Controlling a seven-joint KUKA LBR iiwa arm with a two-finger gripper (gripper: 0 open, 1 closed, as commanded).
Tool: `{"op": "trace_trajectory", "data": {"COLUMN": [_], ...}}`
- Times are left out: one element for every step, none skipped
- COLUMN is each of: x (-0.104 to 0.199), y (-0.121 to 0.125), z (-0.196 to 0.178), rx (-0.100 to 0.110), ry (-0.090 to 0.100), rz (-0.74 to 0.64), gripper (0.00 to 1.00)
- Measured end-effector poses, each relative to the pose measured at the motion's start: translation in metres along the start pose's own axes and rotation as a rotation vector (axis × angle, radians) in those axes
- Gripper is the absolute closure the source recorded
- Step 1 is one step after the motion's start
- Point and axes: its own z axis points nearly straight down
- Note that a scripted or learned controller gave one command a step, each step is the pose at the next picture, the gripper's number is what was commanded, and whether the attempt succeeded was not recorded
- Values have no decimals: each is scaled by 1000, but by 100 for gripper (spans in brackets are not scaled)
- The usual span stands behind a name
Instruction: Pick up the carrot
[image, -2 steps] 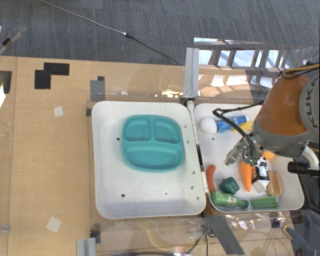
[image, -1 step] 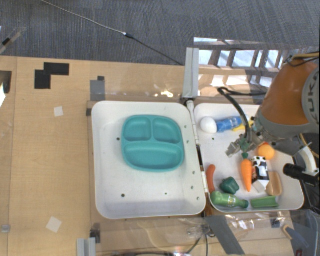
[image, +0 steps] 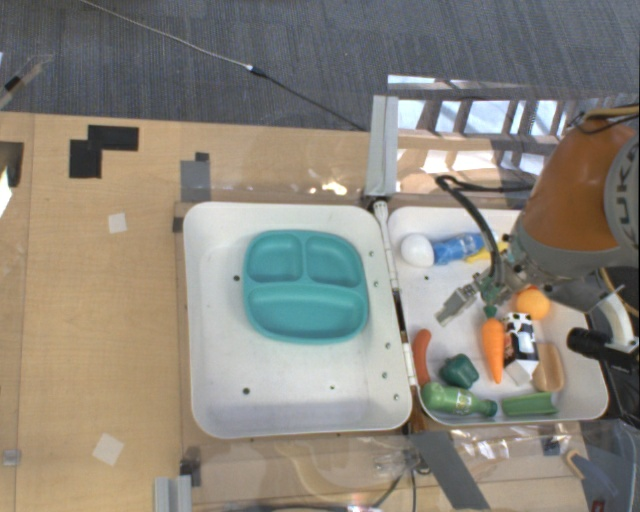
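The carrot (image: 493, 350) is orange and lies roughly upright in the right bin (image: 440, 330), thick end up and tip towards the front. Its green top touches the gripper's lower edge. My gripper (image: 474, 298) hangs just above and to the left of the carrot's top, under the orange-banded wrist (image: 575, 195). One grey finger (image: 455, 304) points down-left over bare bin floor, and the other sits by the carrot's top. The fingers stand apart with nothing between them.
An orange fruit (image: 533, 303), a black-and-white carton (image: 520, 336) and a bread roll (image: 548, 371) crowd the carrot's right. A red sausage (image: 422, 355), dark green pepper (image: 460, 370) and green vegetables (image: 456, 402) lie front left. A blue-white bottle (image: 440, 248) lies behind. A teal plate (image: 305, 285) sits in the left bin.
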Motion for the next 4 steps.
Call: {"op": "trace_trajectory", "data": {"x": [-13,-21,-72,-116], "y": [-42,-54,-75,-52], "z": [64,115,114,117], "rx": [7,-4,-11,-5], "ry": [3,1,5,15], "rz": [66,194,-111,52], "gripper": [0,0,0,0]}}
